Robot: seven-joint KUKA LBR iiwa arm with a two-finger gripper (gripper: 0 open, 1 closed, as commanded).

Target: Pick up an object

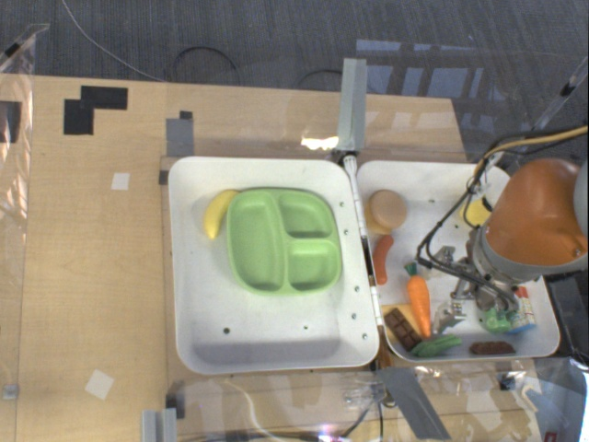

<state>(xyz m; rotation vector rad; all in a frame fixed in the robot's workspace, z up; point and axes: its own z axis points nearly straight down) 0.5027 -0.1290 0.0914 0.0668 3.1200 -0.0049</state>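
Arm's orange band (pixel 538 215) covered the right side of the right shallow white plastic bin (pixel 433 178). Half hidden under it: a small yellow item (pixel 476 212) at the bin's upper right, and a teal-green item (pixel 502 319) at lower right; neither could be identified.

Two-finger metal gripper (pixel 454 313) sat low in the right bin, just right of the orange plastic carrot with green top (pixel 419 302). Could not tell whether it was open or closed; nothing seen held.

Candidate objects in the right bin:
- tan round disc (pixel 387 210), upper left
- short red sausage-shaped piece (pixel 381 258) below it
- brown chocolate-bar piece (pixel 400 327) and green pod (pixel 435 345) at the lower edge
- dark brown flat piece (pixel 492 347), lower right, too small to identify

Left white bin (pixel 258 339) held a light green divided plastic plate (pixel 281 240) with a yellow banana (pixel 217 212) touching its upper left rim.

Surface: pale wood-grain bench (pixel 83 274) with black tape marks (pixel 92 107) at upper left. Grey carpet floor (pixel 230 17) along the top of frame, crossed by a thin pale cable (pixel 92 35).
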